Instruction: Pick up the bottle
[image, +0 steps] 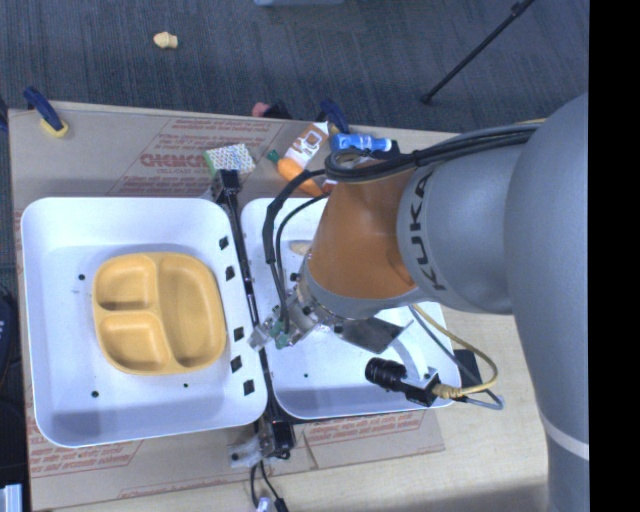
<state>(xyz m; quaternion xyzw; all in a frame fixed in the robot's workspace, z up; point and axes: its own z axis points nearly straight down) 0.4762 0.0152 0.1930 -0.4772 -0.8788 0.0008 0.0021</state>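
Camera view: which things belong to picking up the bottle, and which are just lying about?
Job:
bottle, lying past the right bin's far rim
arm
right bin

Lying about:
yellow tray in the left bin
blue clamp

You're looking at two white bins: the left bin (45, 300) and the right bin (330, 400). One yellow divided tray (158, 310) with three compartments. One arm (480, 230). One orange bottle (302, 157) at the far edge of the bench (130, 160). Two blue clamps there, one far left (45, 110), another (360, 143) by the bottle.
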